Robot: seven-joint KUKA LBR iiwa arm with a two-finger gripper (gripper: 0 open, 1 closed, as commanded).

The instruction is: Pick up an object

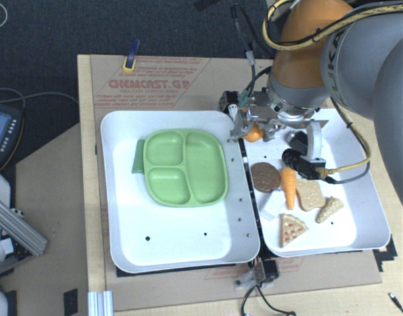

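My gripper [252, 129] hangs over the far left corner of the right bin [367, 203], close to the wall between the two bins. A small round orange toy piece [253, 135] shows between its fingers, and the gripper is shut on it. Lower in the same bin lie a brown round patty [265, 176], an orange carrot [290, 187], a slice of toast [310, 195], a tan cracker [330, 209] and a pizza slice [292, 229]. The wrist and its orange band hide the bin's far side.
A green divided plate [186, 166] lies in the left bin [119, 203], towards its far side. A black cable and plug [300, 161] hang from the wrist over the right bin, just above the carrot. Cardboard lies under both bins.
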